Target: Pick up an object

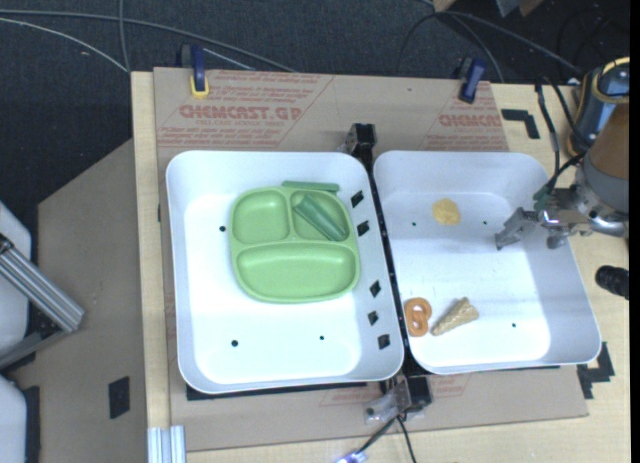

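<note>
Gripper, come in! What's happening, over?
Gripper open, holding nothing, over right white bin. Yellow round piece, orange pretzel, tan cone all untouched. Nothing blocking.

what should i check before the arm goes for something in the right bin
1. Targets present in the right bin: yellow round piece, orange pretzel, tan cone. Ok.
2. Tool over the right bin, near its right side: ok.
3. Tool holding nothing: cannot tell, its tip is too small to read.
4. Yellow round piece stands alone with free space around it: ok.
5. Pretzel and cone lie close together near the bin's front left corner; touching or apart: cannot tell.
6. Green tray sits in the left bin, out of the way: ok.
</note>
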